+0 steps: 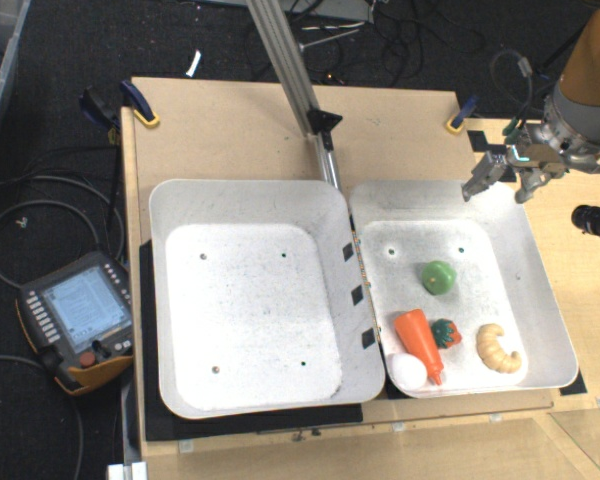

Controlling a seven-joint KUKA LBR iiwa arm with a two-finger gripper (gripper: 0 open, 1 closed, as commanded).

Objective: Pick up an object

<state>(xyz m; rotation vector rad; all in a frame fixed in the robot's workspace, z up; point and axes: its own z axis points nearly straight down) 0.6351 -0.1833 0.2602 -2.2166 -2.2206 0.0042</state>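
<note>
The right bin holds a green ball, an orange carrot, a small red and green piece beside it, a white egg at the carrot's near end, and a tan croissant. My gripper hangs above the bin's far right corner, well away from all of them. Its two fingers stand spread apart with nothing between them.
The left bin lies beside the right one. A metal pole slants down to the bins' far joint. Clamps sit at the bench's far corners. A teach pendant lies on the floor at left.
</note>
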